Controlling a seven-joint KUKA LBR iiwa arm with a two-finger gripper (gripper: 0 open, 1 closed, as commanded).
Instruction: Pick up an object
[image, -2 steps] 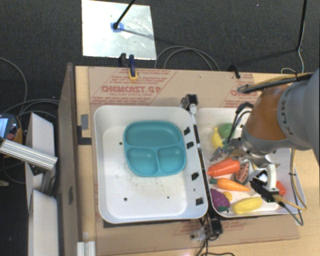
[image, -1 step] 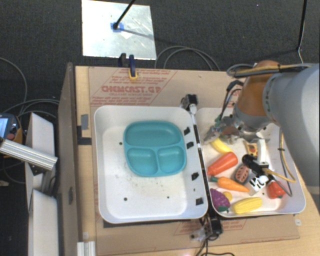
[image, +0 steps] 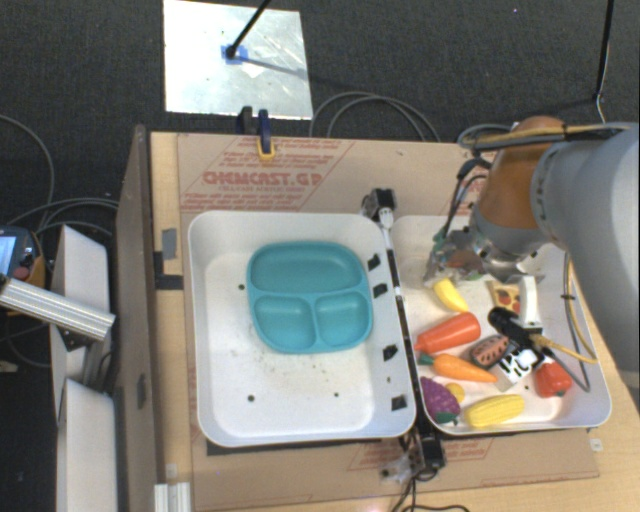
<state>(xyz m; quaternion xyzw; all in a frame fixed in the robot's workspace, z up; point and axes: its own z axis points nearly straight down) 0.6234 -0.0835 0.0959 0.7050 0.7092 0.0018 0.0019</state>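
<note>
toy foods (image: 470, 360) — carrots, corn, grapes, yellow piece — lie loosely heaped in the right bin (image: 590, 405).

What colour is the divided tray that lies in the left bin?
The divided tray is teal blue all over, with no pattern. The camera view shows it clearly from above.

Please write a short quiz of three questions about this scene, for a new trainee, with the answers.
1. True or false: the teal divided plate lies in the left bin.
2. Which toy lies nearest the front edge of the right bin?
A. the corn cob
B. the yellow banana
C. the large carrot
3. Fill in: the arm reaches over the ____ bin.

Key: 1 true; 2 A; 3 right.
</note>
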